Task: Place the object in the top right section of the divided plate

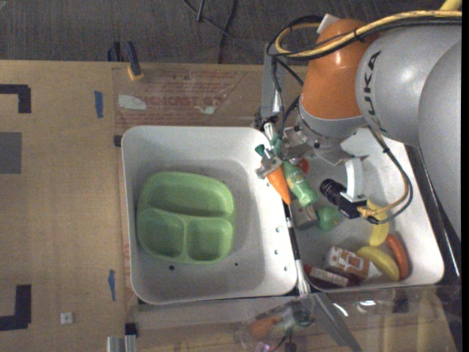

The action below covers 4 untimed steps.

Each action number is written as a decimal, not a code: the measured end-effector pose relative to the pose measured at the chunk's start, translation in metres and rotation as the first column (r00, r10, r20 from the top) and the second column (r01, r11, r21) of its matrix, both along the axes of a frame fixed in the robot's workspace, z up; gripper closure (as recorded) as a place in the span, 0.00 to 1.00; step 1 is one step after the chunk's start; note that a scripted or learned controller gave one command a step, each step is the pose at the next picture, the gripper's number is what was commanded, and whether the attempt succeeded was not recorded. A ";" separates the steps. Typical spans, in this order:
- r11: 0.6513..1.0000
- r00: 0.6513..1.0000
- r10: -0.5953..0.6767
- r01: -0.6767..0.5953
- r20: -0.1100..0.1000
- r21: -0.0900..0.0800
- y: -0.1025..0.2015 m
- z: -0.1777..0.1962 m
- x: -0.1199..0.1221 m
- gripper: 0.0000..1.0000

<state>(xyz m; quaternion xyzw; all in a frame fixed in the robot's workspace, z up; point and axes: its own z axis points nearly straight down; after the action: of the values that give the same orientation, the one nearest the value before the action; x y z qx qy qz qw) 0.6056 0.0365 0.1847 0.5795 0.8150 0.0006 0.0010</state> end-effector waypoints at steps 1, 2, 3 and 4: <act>0.997 0.997 -0.072 0.072 -0.005 0.000 0.086 -0.022 -0.023 1.00; 0.975 0.975 -0.222 0.222 -0.007 -0.001 0.127 -0.034 -0.097 1.00; 0.963 0.963 -0.270 0.270 -0.003 0.000 0.160 0.011 -0.047 1.00; 0.495 0.495 -0.869 0.869 -0.003 -0.003 0.138 0.054 -0.032 1.00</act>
<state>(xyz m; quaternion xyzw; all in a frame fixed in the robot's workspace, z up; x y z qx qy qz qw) 0.5737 0.1744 0.2385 0.9106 0.4133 -0.0017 0.0000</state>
